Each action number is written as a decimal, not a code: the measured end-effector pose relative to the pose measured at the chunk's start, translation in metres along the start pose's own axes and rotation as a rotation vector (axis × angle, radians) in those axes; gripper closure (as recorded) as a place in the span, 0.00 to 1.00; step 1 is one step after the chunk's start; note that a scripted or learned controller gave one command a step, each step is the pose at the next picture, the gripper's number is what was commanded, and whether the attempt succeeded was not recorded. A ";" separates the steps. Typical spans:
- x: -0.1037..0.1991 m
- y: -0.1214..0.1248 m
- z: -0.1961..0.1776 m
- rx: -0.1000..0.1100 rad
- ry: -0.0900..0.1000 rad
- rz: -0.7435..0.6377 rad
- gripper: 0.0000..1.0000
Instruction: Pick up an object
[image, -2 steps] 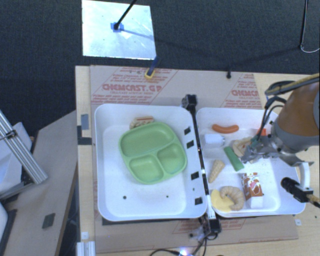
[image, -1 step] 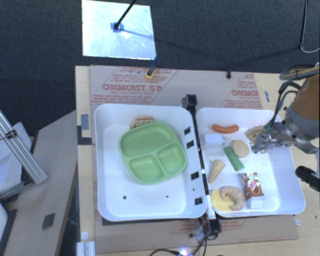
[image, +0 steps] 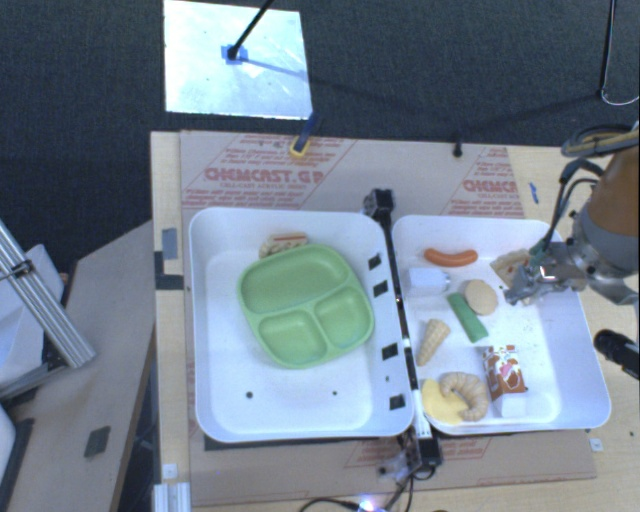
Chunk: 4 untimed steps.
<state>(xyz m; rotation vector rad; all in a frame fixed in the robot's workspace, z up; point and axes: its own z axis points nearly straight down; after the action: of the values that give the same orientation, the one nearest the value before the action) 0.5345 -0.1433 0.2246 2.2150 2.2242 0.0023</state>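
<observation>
- Bench (image: 300, 460) edge lies nearest the camera, a printed cardboard sheet spread under two shallow white bins set side by side.
- Along the near wall of the right bin (image: 590, 400): a yellow disc (image: 436, 402) in the near-left corner with a tan croissant (image: 466, 394) lying partly on it; just right of these, a small brown and red packet (image: 502, 372) with a white block (image: 513, 406) at its near end.
- Mid right bin: an ice-cream cone (image: 432, 340), tip toward the camera; a green stick (image: 466, 317) lying at a slant beside it; a round beige piece (image: 481, 296) touching the stick's far end; a pale blue-white block (image: 426, 280) near the divider.
- Left bin (image: 215, 400): a light green three-compartment tray (image: 305, 303) sits in its middle; a sandwich-like piece (image: 284, 243) peeks out behind the tray's far edge.
- Far part of the right bin: an orange sausage (image: 451, 257); a tan flat piece (image: 511, 265) to its right.
- Pincer (image: 527, 287) hangs low over the right bin's far-right area, just beside the tan flat piece and the round beige piece; whether it is released or clenched cannot be told; nothing is visibly between its tips.
</observation>
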 end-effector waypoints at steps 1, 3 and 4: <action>0.047 -0.021 0.010 0.003 0.002 -0.002 1.00; 0.089 -0.029 -0.005 0.000 0.001 -0.002 1.00; 0.075 -0.030 -0.008 0.001 0.001 0.003 1.00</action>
<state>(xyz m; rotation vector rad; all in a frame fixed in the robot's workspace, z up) 0.5042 -0.0687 0.2329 2.2194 2.2218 0.0016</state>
